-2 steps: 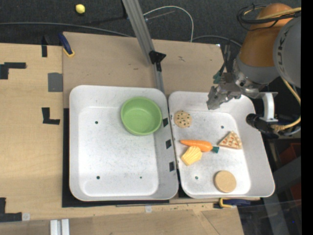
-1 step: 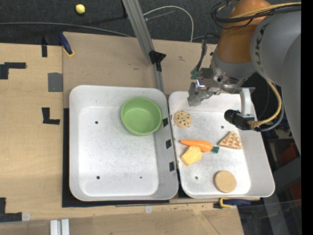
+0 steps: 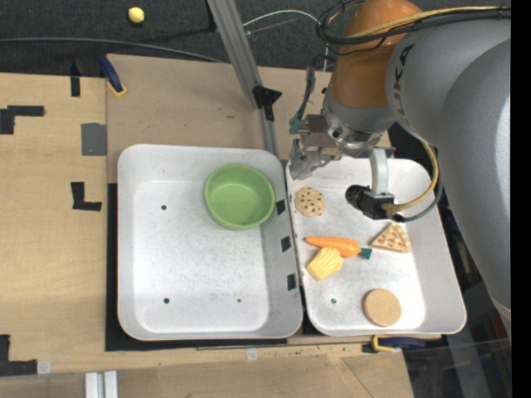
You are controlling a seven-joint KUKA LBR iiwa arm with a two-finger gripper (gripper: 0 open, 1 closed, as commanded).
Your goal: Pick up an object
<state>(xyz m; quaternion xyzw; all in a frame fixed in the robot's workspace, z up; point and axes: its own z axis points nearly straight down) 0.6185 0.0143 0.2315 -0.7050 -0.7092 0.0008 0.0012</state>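
Seen from above at a slant, a wooden table point(image 3: 50, 247) carries two shallow white bins side by side. The left bin point(image 3: 158, 264) holds a green bowl point(image 3: 240, 196), upright, near its far right corner.

The right bin point(image 3: 427, 293) holds several pieces of toy food. A round cookie point(image 3: 310, 201) with dark chips lies near the bin's far left side. Nearer the middle, an orange carrot point(image 3: 334, 244) lies crosswise, its green end pointing right. Just below it, touching or nearly so, sits a yellow piece point(image 3: 325, 264) with ridges. To the right of the carrot lies a pizza slice point(image 3: 391, 239), a triangle. At the near side of the bin rests a plain tan disc point(image 3: 382, 307), apart from the rest.

The grey arm point(image 3: 452, 81), with its orange band point(image 3: 369, 48), reaches in from the right and hangs over the far end of the right bin. The hand point(image 3: 302, 166) sits low at the bin's far left corner, just beyond the cookie and close to the wall between the bins. Nothing shows between its tips. I cannot tell how far open it is, as its metal parts blur together from this angle.

A small yellow ball point(image 3: 136, 14) lies on the dark floor beyond the table, far left.
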